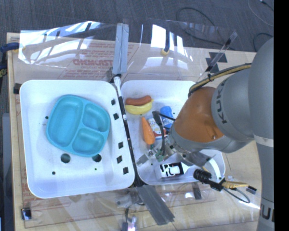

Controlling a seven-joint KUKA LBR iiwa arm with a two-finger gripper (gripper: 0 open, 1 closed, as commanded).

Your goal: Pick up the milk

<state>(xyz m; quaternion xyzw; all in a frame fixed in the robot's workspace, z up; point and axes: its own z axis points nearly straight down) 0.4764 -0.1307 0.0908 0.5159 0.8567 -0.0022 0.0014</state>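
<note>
- Gripper (160, 153): low in the right bin (135, 88), among the cluttered items near its front; whether the claw is spread or pressed together cannot be told, as the wrist hides it.
- Milk (160, 128): apparently the small white carton just beside the carrot (148, 131); partly hidden and uncertain.
- Neighbours: a hot dog (138, 101) on a banana (137, 109) toward the back, a blue item (166, 112).
- Left bin (33, 93): holds a blue divided plate (78, 125).
- Step judged: descent toward a grasp; next, closure on the carton alone, then a clean lift.
</note>
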